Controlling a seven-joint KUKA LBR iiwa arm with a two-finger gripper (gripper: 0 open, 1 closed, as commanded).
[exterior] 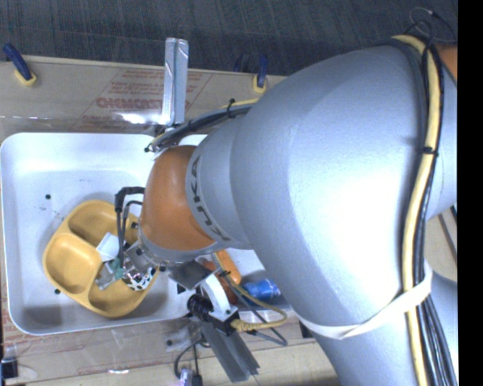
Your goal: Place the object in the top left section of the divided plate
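1. The grey arm with its orange band (173, 203) fills the right and centre of the frame and reaches down toward the lower left.
2. Its gripper (117, 270) sits low over the yellow plastic divided plate (68, 260), which lies in the lower-left part of the shallow white bin (32, 167).
3. Whether the gripper is open or closed cannot be told; the wrist hides most of it.
4. A small pale object with a greenish edge (109, 248) shows at the gripper tip, over the plate's right-hand sections near the dividing ridge. Whether it is held or resting on the plate cannot be told.
5. A blue object (266, 288) and an orange object (229, 268) lie in the bin at lower centre, partly hidden under the arm.
6. A brown cardboard sheet (105, 95) lies along the bin's upper edge.
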